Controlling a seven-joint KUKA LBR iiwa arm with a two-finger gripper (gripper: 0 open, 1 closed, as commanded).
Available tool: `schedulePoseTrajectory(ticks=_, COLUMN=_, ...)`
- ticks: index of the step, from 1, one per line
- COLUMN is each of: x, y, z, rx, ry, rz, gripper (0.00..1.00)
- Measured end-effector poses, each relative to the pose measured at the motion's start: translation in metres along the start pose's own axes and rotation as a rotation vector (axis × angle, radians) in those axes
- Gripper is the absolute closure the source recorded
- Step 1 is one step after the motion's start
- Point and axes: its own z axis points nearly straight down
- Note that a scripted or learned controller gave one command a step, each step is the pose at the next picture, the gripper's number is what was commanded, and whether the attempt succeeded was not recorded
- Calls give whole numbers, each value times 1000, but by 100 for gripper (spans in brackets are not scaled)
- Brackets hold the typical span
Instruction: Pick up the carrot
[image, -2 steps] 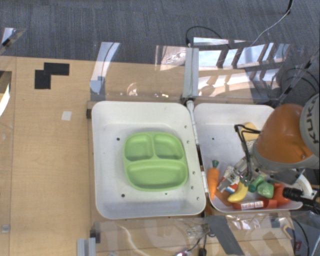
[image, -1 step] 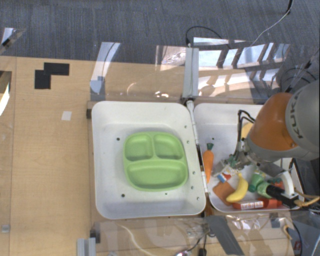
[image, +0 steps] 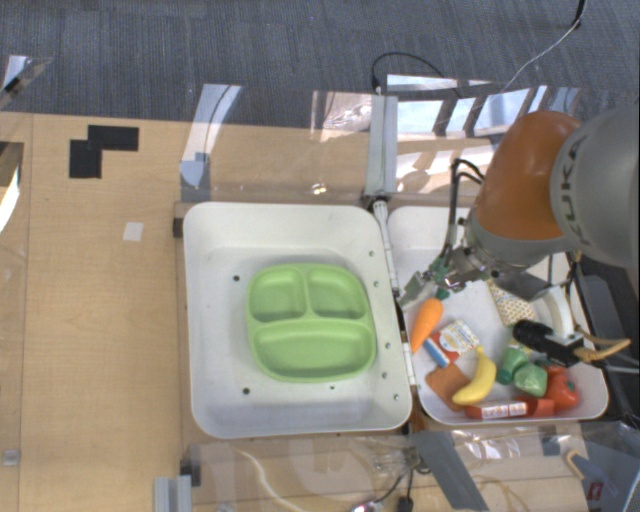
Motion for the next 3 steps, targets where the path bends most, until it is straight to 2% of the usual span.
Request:
schedulePoseTrajectory(ticks=1, x=-75, y=-22, z=63, rx=0, ry=-2, rz=-24, gripper=0)
schedulePoseTrajectory(ticks=2, x=-74, y=-7, z=96, rx=-9, ry=-2, rz=316, gripper=0)
schedulePoseTrajectory(ticks=3, x=-73, y=-4, z=84, rx=-14, ry=-2, rz=306, gripper=100)
